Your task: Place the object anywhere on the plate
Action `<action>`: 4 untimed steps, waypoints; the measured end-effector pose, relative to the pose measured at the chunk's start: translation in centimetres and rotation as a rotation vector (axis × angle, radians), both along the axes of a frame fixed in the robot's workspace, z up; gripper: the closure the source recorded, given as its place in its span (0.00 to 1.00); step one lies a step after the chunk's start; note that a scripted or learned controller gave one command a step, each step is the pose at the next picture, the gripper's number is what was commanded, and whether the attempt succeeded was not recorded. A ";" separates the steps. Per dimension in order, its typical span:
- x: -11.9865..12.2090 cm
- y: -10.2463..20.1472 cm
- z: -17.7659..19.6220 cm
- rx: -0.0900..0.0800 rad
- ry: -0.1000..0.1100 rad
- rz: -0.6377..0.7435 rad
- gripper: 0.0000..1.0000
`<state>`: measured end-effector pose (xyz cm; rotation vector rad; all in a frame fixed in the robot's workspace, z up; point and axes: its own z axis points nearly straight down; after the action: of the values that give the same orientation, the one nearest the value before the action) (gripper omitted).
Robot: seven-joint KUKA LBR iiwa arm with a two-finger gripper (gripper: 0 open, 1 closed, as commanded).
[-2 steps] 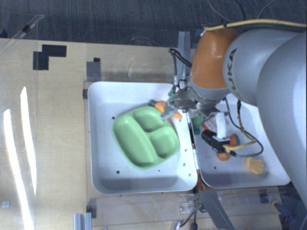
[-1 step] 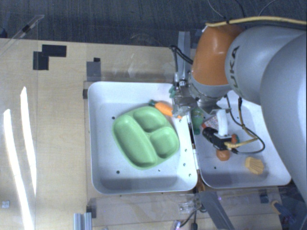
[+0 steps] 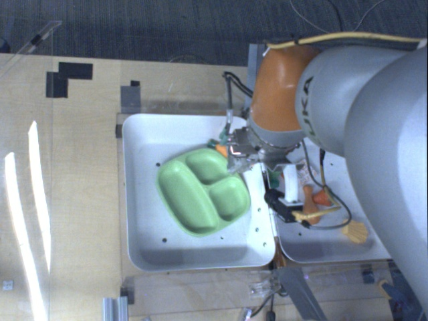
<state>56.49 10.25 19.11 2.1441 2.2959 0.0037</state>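
The grey arm (image 3: pixel 361 105) looms nearest, its gripper (image 3: pixel 235 149) at the green divided plate's (image 3: pixel 200 192) one o'clock rim in the left bin (image 3: pixel 140 199). Something orange-green (image 3: pixel 219 147) peeks beside it. How the jaws stand, I cannot tell.

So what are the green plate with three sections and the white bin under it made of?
The green three-section plate looks like moulded plastic, smooth and matte, with soft rounded dividers. The shallow white bin looks like plastic too, perhaps painted metal, with a slight sheen and rounded corners.
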 end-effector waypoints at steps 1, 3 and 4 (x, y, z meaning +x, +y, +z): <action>0.0 0.0 0.0 0.000 0.000 -0.001 0.00; -2.8 -0.3 2.1 -0.001 -0.002 0.123 1.00; 0.2 -7.1 -0.6 -0.002 -0.003 0.232 1.00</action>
<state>56.69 3.17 18.48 1.8621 2.5262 0.0039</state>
